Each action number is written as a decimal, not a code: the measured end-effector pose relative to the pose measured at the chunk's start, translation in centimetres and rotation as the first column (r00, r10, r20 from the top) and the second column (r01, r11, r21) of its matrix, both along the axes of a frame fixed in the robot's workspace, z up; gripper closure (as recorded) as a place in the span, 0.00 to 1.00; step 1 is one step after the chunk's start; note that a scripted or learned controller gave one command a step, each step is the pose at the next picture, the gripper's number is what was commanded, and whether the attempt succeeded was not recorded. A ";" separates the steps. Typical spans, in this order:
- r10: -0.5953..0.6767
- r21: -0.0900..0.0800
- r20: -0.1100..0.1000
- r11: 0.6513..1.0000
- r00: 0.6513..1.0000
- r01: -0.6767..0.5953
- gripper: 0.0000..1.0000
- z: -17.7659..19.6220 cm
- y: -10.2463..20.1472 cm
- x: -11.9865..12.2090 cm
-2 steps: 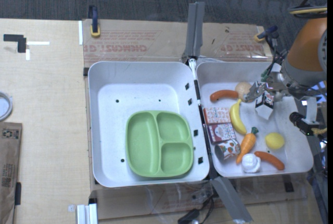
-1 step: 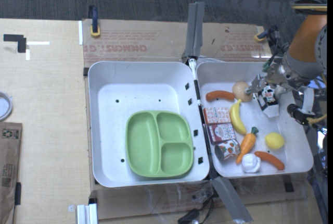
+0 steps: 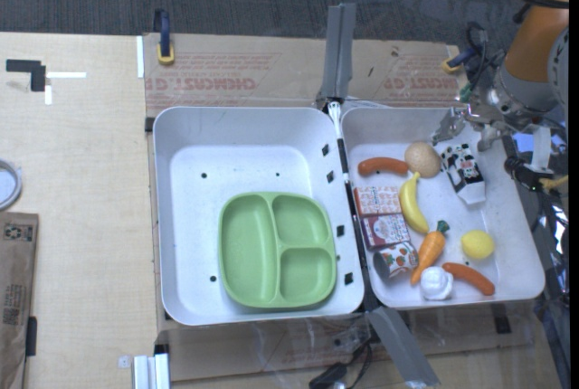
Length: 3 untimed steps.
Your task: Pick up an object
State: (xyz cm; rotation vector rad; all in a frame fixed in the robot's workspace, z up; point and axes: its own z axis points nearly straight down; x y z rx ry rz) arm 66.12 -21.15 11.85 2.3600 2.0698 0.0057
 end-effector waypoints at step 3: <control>0.036 -0.002 -0.005 0.999 0.999 -0.036 1.00 9.8 3.6 -3.8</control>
